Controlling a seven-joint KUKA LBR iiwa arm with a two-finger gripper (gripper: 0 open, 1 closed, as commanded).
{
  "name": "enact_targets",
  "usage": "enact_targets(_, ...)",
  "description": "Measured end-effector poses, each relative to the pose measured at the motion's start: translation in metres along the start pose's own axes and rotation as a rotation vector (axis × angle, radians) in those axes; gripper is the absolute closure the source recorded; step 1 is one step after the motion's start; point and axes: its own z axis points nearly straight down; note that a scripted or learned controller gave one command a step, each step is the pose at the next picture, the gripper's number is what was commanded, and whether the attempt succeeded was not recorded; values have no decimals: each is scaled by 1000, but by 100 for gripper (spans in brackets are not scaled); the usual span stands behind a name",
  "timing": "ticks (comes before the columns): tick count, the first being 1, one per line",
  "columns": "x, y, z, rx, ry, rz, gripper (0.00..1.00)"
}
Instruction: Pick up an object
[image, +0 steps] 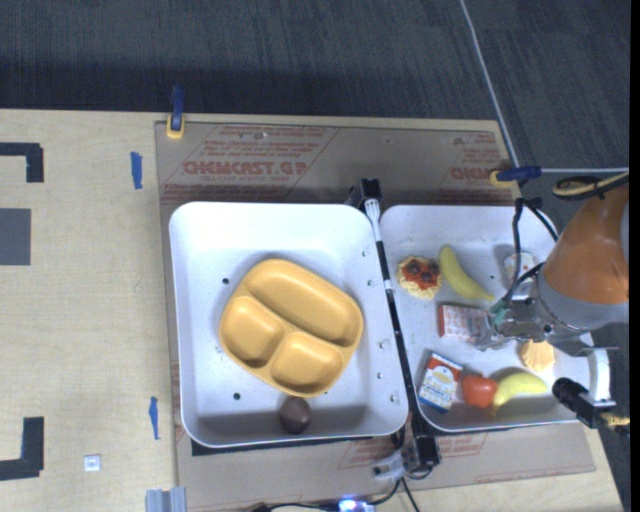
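Nearest the camera, at the lower edge of the left bin (200, 250), a small dark brown round object (295, 414) rests just below a yellow three-compartment tray (290, 325) that sits tilted in the middle of that bin.

Right bin (420, 225): the gripper (497, 322) hangs low over the middle of the bin, carried by the grey arm with its orange band (592, 262) entering from the right. Whether it is wide or narrow cannot be told from this angle; nothing is visibly held.

Items relative to the gripper:
- A red-and-white packet (460, 320) lies just beside it, to its left, apparently touching or nearly so.
- A yellow banana (460, 274) lies above and to the left, near.
- A round pastry with red topping (419, 277) lies further left, beside the banana.
- A small carton (438, 383), a red tomato (479, 391) and a second yellow banana-like fruit (522, 385) lie in a row below it, along the lower wall.
- A pale orange round piece (537, 354) lies just below and to its right.
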Motion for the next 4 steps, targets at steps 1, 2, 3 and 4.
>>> enact_targets(1, 0, 0, 0, 0, 0, 0, 0)
enact_targets(2, 55, -22, 10, 4, 3, -3, 0)
enact_targets(3, 54, -20, 0, -3, 1, -1, 100)
enact_targets(4, 168, -13, -89, 7, 5, -4, 100)
